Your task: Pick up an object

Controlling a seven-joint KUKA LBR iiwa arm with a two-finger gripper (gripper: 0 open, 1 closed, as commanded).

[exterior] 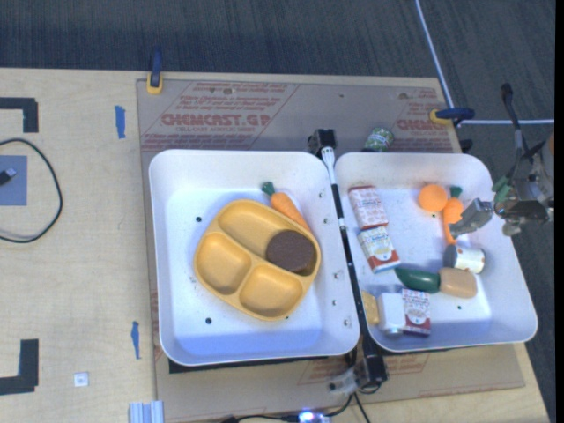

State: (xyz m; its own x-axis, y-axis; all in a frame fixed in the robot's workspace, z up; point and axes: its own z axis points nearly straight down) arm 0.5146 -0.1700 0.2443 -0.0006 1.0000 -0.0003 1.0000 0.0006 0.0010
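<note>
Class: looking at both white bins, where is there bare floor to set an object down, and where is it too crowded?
Free: the left bin floor around the yellow tray, mainly its near edge and far-left corner. Crowded: the right bin, with cartons, an orange and the gripper; bare floor remains at its near-right corner.

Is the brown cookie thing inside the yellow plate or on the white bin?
Inside the yellow plate. The brown disc sits in one of its three compartments, the one nearest the carrot.
</note>
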